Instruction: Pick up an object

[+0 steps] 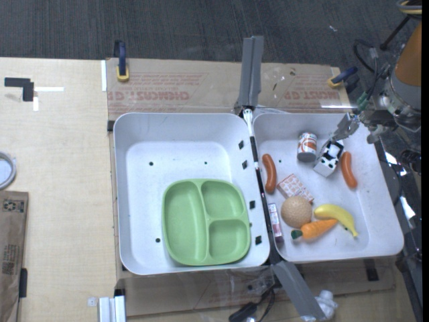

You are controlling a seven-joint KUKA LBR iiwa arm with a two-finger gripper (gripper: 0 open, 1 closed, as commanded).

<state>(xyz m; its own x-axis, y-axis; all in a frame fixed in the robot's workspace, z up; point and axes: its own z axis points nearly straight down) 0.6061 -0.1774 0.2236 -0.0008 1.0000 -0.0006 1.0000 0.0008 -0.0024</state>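
The right bin (375,243) holds several items: a small red-and-white can (307,145), a black-and-white block (328,159), two orange-red sausages (269,173) (347,170), a pink packet (295,185), a tan ball (296,210), a carrot (317,229) and a banana (336,216). My gripper (346,126) hovers at the bin's upper right. It sits just above and to the right of the black-and-white block, close to the can. Nothing is visibly held in it.
The left bin (134,180) holds a green divided plate (206,221). A grey divider post (251,72) rises between the bins at the back. Yellow clamps (121,69) (342,79) grip the cardboard behind. Cables and the arm crowd the right edge.
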